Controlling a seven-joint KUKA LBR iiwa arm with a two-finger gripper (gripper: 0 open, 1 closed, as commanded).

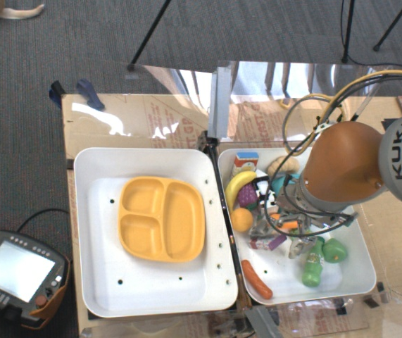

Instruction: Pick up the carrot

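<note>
You had the gripper (285, 225) low in the right bin (359, 277); can't tell its state. Carrot (257, 279) lay below-left, apart. Reach step; next, shift over it.

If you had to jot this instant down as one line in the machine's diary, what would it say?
arm: low over right bin | hand: among toys | carrot: lying by bin's front-left corner, apart from hand | left bin: yellow plate

Divided plate (162, 219) in left bin (95, 174); banana (239, 184), hot dog (257, 280), bottle (312, 267) in right bin (359, 259).
</note>
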